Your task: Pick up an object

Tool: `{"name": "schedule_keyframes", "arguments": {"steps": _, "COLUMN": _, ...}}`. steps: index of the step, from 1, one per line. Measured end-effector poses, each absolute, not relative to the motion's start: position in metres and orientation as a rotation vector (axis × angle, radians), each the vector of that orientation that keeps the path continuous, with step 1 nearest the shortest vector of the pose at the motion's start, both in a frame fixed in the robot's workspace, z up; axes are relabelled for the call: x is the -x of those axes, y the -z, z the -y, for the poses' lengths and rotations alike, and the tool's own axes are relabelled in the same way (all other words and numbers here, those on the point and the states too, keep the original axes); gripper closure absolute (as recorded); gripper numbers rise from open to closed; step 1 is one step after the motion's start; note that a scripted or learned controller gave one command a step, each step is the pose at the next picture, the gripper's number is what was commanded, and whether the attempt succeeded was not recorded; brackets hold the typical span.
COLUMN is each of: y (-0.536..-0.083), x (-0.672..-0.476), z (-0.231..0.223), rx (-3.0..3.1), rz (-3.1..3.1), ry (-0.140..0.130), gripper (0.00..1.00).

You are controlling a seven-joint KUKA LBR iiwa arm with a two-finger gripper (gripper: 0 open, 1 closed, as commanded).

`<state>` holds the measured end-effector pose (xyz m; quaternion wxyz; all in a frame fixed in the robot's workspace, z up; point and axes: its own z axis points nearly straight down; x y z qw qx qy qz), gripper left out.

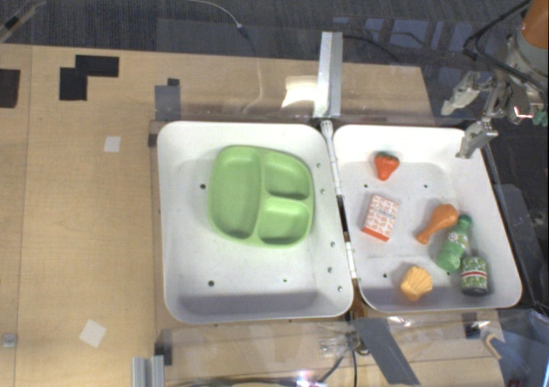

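The right bin (429, 301) holds several small items: a red strawberry (387, 165), a pink and white box (381, 217), an orange drumstick-shaped toy (437, 222), a green bottle (452, 245), a dark green can (473, 275) and a yellow piece (416, 281). My gripper (457, 130) hangs over the bin's far right corner, open, with nothing between its fingers. It is apart from every item; the strawberry lies closest, to its left and a little nearer the front.
The left bin (184, 291) holds a light green divided plate (260, 195). A metal post (330, 76) stands behind the seam between the bins. Cables (480, 38) run behind the right bin near the arm.
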<state>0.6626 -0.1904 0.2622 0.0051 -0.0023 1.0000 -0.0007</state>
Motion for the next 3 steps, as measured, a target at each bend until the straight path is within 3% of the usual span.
{"name": "schedule_keyframes", "arguments": {"steps": 1, "y": -0.098, "x": -0.643, "z": 0.158, "rx": -0.186, "rz": -3.124, "ry": 0.001, "gripper": 0.0}}
{"name": "schedule_keyframes", "arguments": {"steps": 2, "y": -0.113, "x": -0.646, "z": 0.156, "rx": -0.173, "rz": -3.113, "ry": 0.003, "gripper": 1.0}}
{"name": "schedule_keyframes", "arguments": {"steps": 3, "y": -0.191, "x": -0.609, "z": 0.014, "rx": 0.007, "rz": -3.125, "ry": -0.008, "gripper": 1.0}}
